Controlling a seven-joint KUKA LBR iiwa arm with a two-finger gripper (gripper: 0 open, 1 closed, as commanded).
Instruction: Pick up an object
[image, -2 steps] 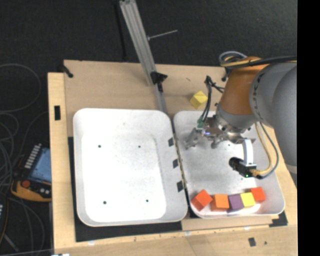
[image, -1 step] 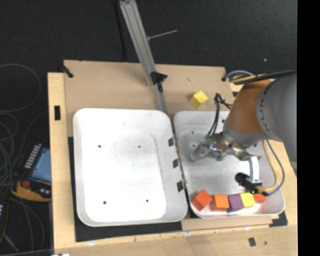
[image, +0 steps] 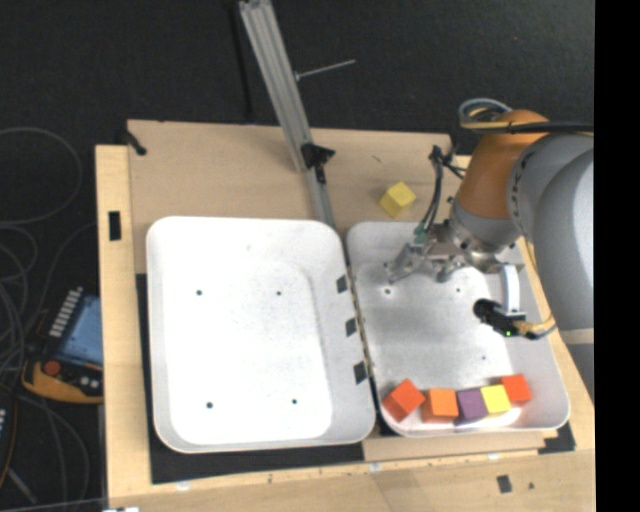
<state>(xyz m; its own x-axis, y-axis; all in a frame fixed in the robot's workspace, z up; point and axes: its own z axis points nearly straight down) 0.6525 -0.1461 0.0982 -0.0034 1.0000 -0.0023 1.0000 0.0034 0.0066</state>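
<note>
overhead, grey two-finger gripper (image: 408, 262) hangs low inside the right shallow white bin (image: 440, 305).
whether it is wide or narrow, cannot tell; five small coloured cubes (image: 458, 400) line that bin's near wall.

Arm (image: 560, 230): bulky grey casing, orange band (image: 490, 180) above wrist, thin dark cables alongside, small metallic gripper (image: 415, 258).

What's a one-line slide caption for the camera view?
KUKA arm's gripper low over the right bin, five coloured blocks lined along its near wall, one yellow block outside on the bench.
</note>
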